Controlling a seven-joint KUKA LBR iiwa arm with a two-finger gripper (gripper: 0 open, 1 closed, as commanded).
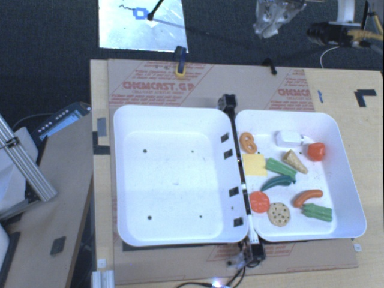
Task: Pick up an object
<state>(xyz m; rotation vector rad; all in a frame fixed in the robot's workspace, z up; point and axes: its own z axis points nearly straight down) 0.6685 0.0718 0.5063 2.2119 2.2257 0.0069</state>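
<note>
Within the right bin point(345, 161): toy foods lying loose.
Contents: pretzel point(247, 141), yellow square point(254, 165), tomato point(316, 151), wedge point(294, 160), green pods point(280, 167), sausage point(308, 195), cookie point(279, 214), red disc point(260, 202).
Left bin point(174, 179): adjoining, on the tabletop point(366, 95).
Tool point(271, 18): raised beyond the bins, top of view; finger state indiscernible.

Bright, even light from overhead washes my two white bins point(180, 116) nearly flat; glare flares off the shiny panel point(129, 23) up top, shadows stay faint, detail slightly soft.
</note>
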